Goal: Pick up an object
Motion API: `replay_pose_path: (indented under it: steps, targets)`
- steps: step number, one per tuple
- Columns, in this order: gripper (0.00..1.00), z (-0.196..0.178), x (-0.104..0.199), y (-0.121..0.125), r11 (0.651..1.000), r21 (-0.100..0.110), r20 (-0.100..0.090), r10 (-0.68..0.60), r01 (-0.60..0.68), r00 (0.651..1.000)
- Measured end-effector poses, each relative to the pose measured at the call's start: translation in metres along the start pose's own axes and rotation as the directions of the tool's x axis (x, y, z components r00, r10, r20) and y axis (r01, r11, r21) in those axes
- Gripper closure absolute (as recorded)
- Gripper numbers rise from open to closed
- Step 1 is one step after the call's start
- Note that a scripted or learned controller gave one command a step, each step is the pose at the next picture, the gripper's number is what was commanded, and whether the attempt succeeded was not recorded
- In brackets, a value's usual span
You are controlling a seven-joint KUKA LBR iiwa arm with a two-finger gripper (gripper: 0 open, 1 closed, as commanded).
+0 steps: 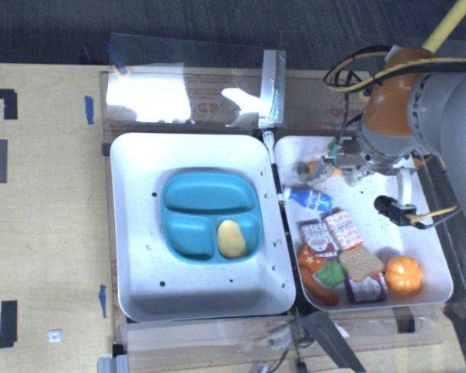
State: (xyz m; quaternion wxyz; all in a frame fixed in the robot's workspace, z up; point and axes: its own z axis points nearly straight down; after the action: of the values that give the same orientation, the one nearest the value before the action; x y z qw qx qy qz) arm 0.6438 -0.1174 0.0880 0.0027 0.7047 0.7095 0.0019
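Observation:
My gripper (340,164) hangs low over the far end of the right bin (433,243), below the arm's orange band. Just left of it lies a small orange and green item (307,167), partly hidden by the gripper body. A blue and white tube (311,200) lies a little nearer, against the bin's left wall. Toward the bin's front sit two red and white packets (330,232), a slice of toast (361,263), an orange fruit (404,273), a red and green piece (325,277) and a purple packet (366,289).
The left bin (132,231) holds a blue divided tray (206,196) with a yellow oval item (231,238) in its front right compartment. A clear panel (186,92) stands behind the bins. A black cable end (394,209) dangles over the right bin.

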Motion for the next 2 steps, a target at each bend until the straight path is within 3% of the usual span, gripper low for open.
replay_pose_path:
  steps: [1, 2]
  targets:
    - [0.0, 0.003, 0.004, 0.019, 0.999, 0.025, 0.0, 0.022, -0.022, 1.0]
    - [0.0, 0.002, -0.037, -0.008, 0.989, 0.007, -0.001, 0.145, -0.145, 0.989]
